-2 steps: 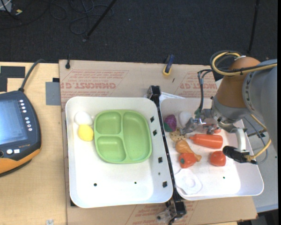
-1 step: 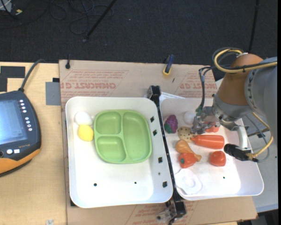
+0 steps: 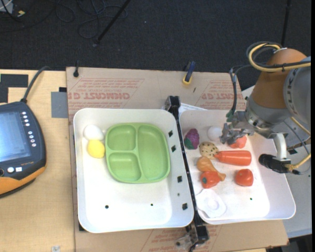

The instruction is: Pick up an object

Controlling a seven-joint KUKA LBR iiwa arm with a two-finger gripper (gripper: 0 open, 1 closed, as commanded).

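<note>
Cardboard sheet w/ red print covers the bench under both bins. Grey arm w/ orange band comes in from the right, wrist angled down over the right bin's far side. Left bin is white & shallow; right bin sits just beside it, the two rims meeting along a black divider strip. Tablet-type pendant w/ screen & orange underside lies on the bench well left of the bins.

Green compartment plate sits in the left bin, roughly centre. Just left of it: a white ball & a yellow ball, touching each other, yellow one nearer the camera.

Gripper hangs low over the right bin's far part, right by a small red-orange piece & a white round thing. Can't tell if it's open or closed, nor if anything's held.

Right bin contents, all close together in the mid area: carrot lying across; orange-tan piece beside its tip; red pepper-like piece below that; red tomato-like piece to the right; speckled cookie; purple-green veg near the divider. White lump rests near the bin's front corner, hard to make out vs the white floor.

Yellow-blue clamp sits at the cardboard's far edge.
</note>
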